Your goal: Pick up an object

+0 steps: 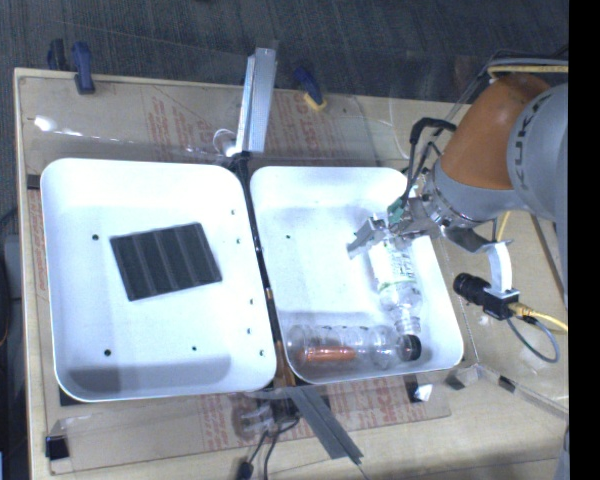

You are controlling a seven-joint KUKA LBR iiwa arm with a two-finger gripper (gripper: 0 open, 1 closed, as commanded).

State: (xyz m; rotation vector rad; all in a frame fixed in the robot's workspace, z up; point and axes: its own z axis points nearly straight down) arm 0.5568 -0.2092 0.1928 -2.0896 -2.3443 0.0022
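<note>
A small clear bottle (397,286) lies in the right bin (310,208), by its right wall; the gripper (378,230) sits just above the bottle's top end, its opening indeterminable, nothing visibly held. A larger clear bottle (345,348) lies below it. Risk: smooth round plastic may roll or slip from the grasp.

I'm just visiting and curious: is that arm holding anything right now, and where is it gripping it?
It cannot be told. The end effector sits at the upper end of a clear plastic bottle in the right bin, but no hold is visible.
</note>
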